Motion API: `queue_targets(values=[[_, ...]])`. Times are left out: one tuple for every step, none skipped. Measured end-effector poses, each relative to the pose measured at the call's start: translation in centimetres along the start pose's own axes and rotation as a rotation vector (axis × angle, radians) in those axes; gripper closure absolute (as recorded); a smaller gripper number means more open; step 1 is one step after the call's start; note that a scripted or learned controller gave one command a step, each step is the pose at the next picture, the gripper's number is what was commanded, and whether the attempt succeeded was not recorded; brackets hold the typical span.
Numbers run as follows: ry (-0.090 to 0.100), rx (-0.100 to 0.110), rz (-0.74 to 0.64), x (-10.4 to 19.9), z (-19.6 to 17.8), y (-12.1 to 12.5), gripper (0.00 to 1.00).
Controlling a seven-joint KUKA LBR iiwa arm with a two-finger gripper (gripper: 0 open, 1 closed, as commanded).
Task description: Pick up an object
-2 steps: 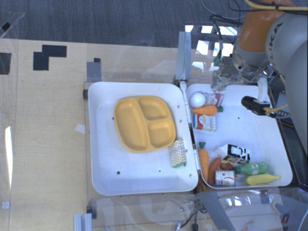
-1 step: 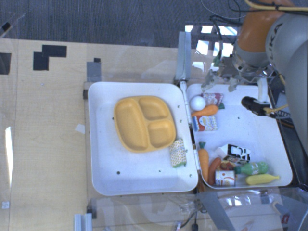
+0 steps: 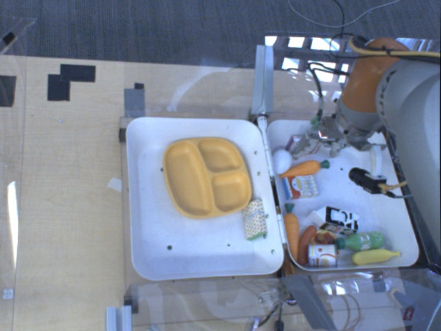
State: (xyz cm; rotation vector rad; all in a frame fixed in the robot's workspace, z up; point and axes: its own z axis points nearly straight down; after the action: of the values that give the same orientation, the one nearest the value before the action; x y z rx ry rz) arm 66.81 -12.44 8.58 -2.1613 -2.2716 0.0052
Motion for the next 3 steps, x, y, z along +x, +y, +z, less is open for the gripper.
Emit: queue_targets(values=[[-0.007, -0.014, -0.510, 1.3, -0.2, -1.6, 0.00], [-0.008, -0.023, -0.511, 1.5, -1.6, -1.3, 1.00], [-0.006, -0.010, -0.426, 2.0, -1.1, 0.3, 1.00]])
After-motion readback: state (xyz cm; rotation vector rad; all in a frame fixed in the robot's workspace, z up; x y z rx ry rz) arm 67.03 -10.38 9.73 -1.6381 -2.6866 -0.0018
